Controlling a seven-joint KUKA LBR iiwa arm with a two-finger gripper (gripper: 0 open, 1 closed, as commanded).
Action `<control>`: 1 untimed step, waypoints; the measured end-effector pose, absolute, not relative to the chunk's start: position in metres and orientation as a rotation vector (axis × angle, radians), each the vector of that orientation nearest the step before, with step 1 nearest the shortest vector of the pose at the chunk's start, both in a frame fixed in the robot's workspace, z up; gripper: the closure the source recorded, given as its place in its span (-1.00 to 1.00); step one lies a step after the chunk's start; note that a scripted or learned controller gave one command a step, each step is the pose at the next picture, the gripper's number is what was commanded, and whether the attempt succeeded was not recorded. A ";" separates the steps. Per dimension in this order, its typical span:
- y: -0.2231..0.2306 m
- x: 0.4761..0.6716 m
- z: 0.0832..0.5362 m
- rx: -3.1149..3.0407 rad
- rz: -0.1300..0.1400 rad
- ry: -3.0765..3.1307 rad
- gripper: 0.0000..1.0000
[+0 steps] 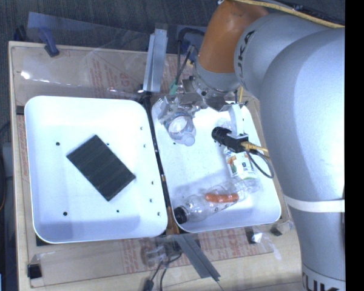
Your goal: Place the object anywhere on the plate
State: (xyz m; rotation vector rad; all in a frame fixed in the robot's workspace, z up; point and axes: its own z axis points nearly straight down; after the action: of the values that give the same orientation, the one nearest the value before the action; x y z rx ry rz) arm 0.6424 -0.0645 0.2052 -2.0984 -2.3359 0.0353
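Note:
The plate is a flat dark grey rectangle lying at a slant in the middle of the left bin. In the right bin a clear plastic bottle with a black cap and an orange patch lies on its side along the near wall. A small bottle with a white and yellow label lies by the right wall. My gripper hangs over the far left part of the right bin, beside the divide between the bins and apart from both bottles. A clear rounded piece shows at its tip.
The big grey arm with its orange band covers the right side of the view and the right bin's far corner. A black fitting with a cable hangs off the wrist above the small bottle. Clear sheeting and a metal bracket stand behind the bins.

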 end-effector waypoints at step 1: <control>-0.036 0.621 0.190 -1.859 0.048 -2.530 1.00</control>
State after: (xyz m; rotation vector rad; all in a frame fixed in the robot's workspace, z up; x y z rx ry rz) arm 0.6212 -0.0363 0.1903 -1.8592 -2.5301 0.0479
